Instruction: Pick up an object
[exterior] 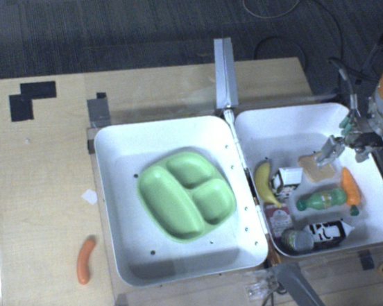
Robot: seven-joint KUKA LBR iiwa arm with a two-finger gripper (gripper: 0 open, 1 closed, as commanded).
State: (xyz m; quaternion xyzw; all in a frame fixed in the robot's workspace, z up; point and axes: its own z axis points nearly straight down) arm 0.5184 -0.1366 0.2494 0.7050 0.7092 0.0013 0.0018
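The right bin holds several objects: a banana, a small white box, a tan block, a green bottle lying on its side, an orange carrot, a black-and-white packet and a grey can. My gripper hangs over the bin's right side, just above the carrot and to the right of the tan block. It is open, with nothing between its fingers. One finger points down-left toward the tan block.
The left bin holds a green divided plate. An orange sausage-shaped toy lies on the bench left of the bins. A metal post stands between the bins at the back.
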